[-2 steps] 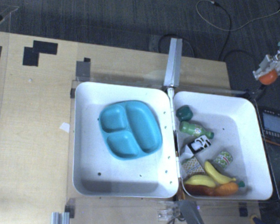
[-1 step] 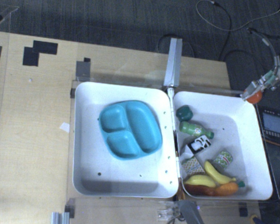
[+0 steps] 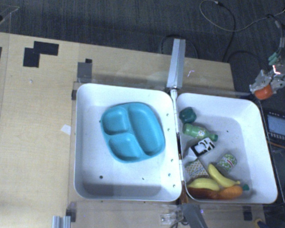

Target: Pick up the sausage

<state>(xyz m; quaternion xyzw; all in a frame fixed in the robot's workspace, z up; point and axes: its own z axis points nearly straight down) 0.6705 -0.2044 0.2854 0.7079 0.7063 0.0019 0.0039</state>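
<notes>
One sausage [image 3: 204, 193], one banana [image 3: 220, 175], one blue tray [image 3: 133, 131]; pincer [image 3: 272, 77] state unclear.

blue plate [image 3: 134, 131] | yellow banana [image 3: 218, 176] | sausage [image 3: 204, 193] seemingly dark red-brown

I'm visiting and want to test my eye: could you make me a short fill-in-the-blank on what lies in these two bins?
1. The blue divided plate lies in the ____ bin.
2. The sausage lies along the right bin's ____ edge, just below the banana.
3. The carrot beside the sausage is ____ in colour.
4. The green bottle lies on its ____.

Missing words: left; near; orange; side
</notes>
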